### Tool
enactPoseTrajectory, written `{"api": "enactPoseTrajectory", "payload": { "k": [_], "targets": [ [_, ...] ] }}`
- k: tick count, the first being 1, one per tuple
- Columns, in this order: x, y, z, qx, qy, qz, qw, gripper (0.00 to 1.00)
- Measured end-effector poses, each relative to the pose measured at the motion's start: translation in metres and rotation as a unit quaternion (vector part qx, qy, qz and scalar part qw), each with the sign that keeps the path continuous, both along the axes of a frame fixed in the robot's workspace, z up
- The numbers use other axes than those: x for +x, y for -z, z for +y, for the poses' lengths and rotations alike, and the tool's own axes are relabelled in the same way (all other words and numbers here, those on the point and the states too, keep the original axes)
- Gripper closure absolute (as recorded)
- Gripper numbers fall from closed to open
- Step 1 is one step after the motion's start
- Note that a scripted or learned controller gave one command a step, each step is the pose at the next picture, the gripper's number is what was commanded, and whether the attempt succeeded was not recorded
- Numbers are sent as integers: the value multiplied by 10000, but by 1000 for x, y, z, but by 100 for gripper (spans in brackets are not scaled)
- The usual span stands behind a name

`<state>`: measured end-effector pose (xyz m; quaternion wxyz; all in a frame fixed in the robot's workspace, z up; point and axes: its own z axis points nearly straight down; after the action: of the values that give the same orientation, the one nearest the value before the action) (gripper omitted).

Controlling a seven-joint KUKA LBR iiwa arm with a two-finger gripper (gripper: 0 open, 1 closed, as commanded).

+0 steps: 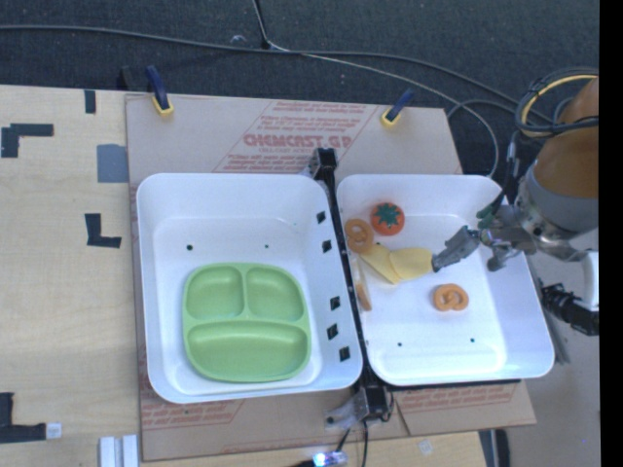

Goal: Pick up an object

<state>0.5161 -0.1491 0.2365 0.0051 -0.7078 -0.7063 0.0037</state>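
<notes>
A: The arm comes in from the right edge of the surface, and the gripper (458, 251) hangs low over the right bin (516, 343), its dark tip just beside the yellow wedge (399, 263). Whether it is wide or narrow cannot be told from this slant, and nothing shows between its tips.

B: So nothing is held. What could spoil this one?

A: Crowding, by the look of it. The wedge lies near the middle of that bin, with one pretzel (358, 233) touching or nearly touching its upper left end. A descent there may nudge the wedge sideways rather than trap it, or drag the pretzel along.

B: And the wedge looks flat and low.

A: Right, so the tips could slide over the top and close on air. The tomato (387, 218), red with a green cap, sits just behind; being round, it would likely roll if clipped.

B: Give the count.

A: Two white bins side by side. In the right one: one yellow wedge, one tomato, two pretzels, the second pretzel (449, 298) lying apart toward the bin's right front, and one thin tan piece (362, 293) against the wall by the divider, too small to name. In the left bin (156, 202): one green divided plate (246, 321), three compartments. Two clamps (159, 93) with blue handles grip the far edge of the brown board.

B: Five candidates, then, and the lone pretzel looks the safest bet.
</notes>
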Motion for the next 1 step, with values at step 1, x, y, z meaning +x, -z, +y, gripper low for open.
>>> {"api": "enactPoseTrajectory", "payload": {
  "k": [1],
  "targets": [
    [2, -6, 0, -10, -18, -56, 10000, 0]
  ]
}}
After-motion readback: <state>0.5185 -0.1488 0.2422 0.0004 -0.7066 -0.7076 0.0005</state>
